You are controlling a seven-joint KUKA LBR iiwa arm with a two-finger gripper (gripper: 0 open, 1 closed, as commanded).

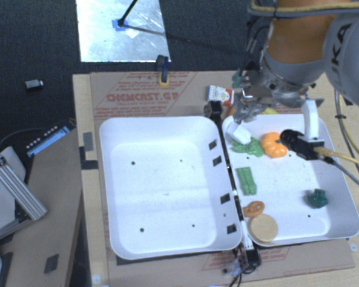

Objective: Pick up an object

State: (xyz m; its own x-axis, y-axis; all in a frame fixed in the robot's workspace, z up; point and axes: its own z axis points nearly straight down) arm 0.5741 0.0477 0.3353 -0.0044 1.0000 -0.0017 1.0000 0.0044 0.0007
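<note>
The gripper [245, 113] hangs just above a white block [240, 134] beside the orange toy [273, 145]; jaws' state I cannot tell; the block looks light, stiff; grip its flat sides.

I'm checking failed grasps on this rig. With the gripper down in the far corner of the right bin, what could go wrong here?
1. The gripper sits close to the bin wall and divider, so it may hit the rim.
2. A white piece, a pale green item and an orange toy crowd together there; closing might nudge or catch the wrong one.
3. The yellow cable trails over the bin and could drag things.
</note>
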